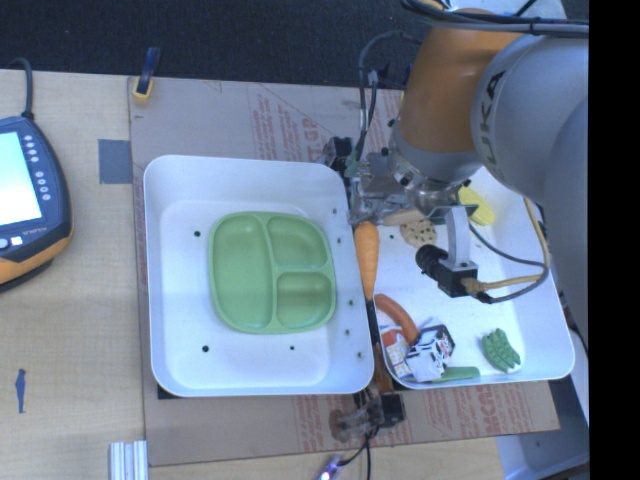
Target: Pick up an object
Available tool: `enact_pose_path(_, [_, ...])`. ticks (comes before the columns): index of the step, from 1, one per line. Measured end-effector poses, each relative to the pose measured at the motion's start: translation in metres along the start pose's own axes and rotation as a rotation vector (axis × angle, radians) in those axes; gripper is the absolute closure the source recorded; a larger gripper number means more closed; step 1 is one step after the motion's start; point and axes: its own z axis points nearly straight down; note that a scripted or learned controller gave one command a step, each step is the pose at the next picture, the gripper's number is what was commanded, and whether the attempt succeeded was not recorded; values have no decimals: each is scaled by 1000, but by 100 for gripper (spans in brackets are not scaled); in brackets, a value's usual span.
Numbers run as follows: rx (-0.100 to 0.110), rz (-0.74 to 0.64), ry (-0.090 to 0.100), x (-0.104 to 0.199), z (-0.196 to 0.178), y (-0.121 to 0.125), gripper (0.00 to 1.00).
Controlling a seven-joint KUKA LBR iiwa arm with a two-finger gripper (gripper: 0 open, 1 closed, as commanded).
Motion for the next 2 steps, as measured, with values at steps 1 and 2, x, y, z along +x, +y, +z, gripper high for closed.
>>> enact_pose_path(1, [2, 0, -1, 4, 20, -18, 100])
enact_pose_path(2, [4, 0, -2, -8, 45, -8, 100])
